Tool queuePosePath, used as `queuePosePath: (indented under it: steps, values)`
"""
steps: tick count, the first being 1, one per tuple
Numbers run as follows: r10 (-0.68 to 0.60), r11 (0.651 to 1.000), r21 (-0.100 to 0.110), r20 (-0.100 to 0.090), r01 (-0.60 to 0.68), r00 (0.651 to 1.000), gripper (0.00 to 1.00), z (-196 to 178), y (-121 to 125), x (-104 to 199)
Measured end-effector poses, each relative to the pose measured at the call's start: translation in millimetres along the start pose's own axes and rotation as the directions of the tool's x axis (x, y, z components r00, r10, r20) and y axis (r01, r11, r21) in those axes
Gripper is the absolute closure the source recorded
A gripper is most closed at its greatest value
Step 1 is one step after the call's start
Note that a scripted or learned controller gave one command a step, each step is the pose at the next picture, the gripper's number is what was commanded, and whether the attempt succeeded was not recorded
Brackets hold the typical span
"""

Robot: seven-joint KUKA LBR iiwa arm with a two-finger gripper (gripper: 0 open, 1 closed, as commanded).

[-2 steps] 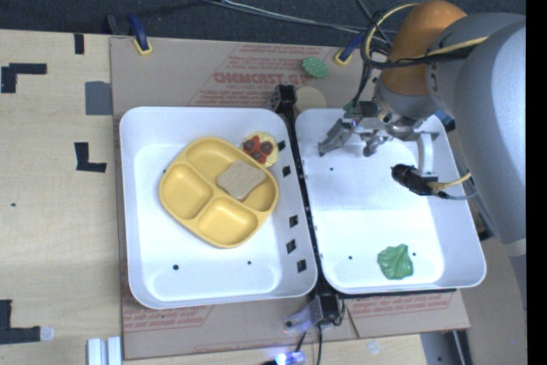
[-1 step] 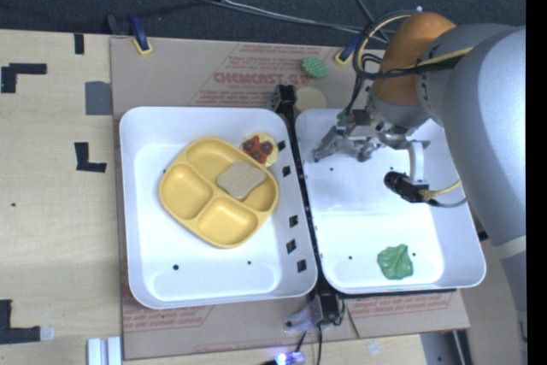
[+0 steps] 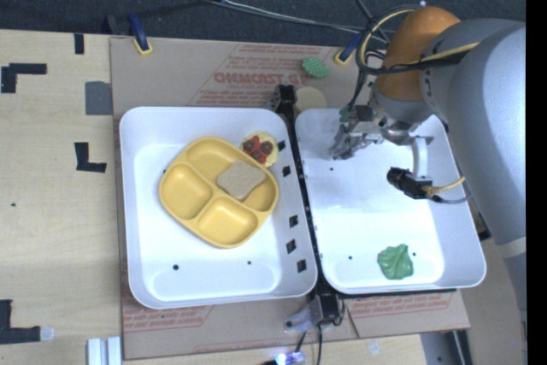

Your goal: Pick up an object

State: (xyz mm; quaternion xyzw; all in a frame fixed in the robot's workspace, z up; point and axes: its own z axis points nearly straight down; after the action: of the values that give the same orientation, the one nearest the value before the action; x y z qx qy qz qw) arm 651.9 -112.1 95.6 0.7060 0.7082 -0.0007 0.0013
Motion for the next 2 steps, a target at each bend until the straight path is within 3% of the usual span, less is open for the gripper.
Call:
queuePosePath:
  steps: [2]
  values:
    - [0.002,1.000,-0.005,-0.002,-0.002,1.000,1.00,-114.9,-2.3,0.4]
